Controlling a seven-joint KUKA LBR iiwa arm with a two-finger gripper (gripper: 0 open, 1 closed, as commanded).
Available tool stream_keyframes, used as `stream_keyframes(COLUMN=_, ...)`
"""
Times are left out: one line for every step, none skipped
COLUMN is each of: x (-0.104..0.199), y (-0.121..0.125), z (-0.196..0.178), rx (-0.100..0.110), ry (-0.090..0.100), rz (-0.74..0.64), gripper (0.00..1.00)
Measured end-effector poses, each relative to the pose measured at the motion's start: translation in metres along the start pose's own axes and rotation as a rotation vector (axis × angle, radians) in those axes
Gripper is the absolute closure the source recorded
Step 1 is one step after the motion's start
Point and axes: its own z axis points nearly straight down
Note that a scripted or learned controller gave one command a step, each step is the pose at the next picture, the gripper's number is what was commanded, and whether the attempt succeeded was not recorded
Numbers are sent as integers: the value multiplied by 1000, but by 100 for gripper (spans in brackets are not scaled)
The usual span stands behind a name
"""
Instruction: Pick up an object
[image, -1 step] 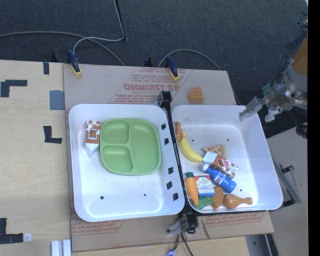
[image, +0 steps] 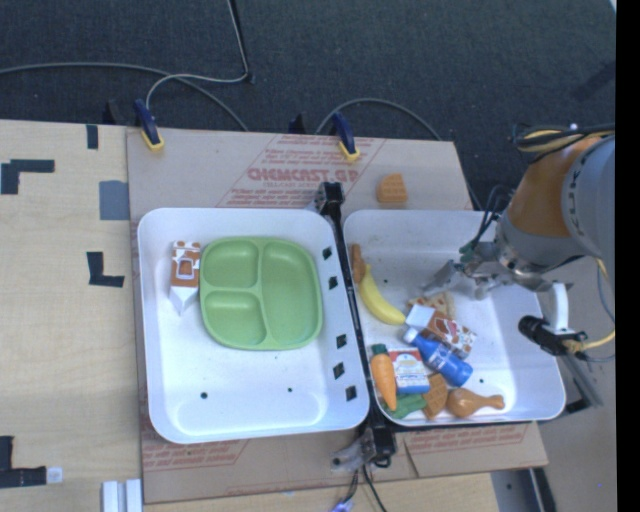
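The right bin (image: 530, 385) holds a pile of toy food: a yellow banana (image: 381, 300), a carrot (image: 383, 374), a blue bottle (image: 442, 359), a small carton (image: 409, 371), a brown drumstick (image: 476, 403) and a patterned packet (image: 447, 322). My gripper (image: 447, 280) hangs over the bin's middle, just up and right of the packet and right of the banana. It points down-left toward the pile. Nothing is visibly held in it.
The left bin (image: 170, 400) carries a green divided plate (image: 262, 292) and a small red-and-white carton (image: 185, 273) at its left side. An orange block (image: 392, 189) lies on the cardboard behind the right bin. The arm's cables (image: 560, 340) hang over the right rim.
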Motion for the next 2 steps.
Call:
stream_keyframes(x=44, y=-30, z=8, rx=-13, ry=-4, rz=2, gripper=0)
stream_keyframes(x=47, y=-26, z=-6, rx=-21, ry=-1, rz=-1, gripper=100)
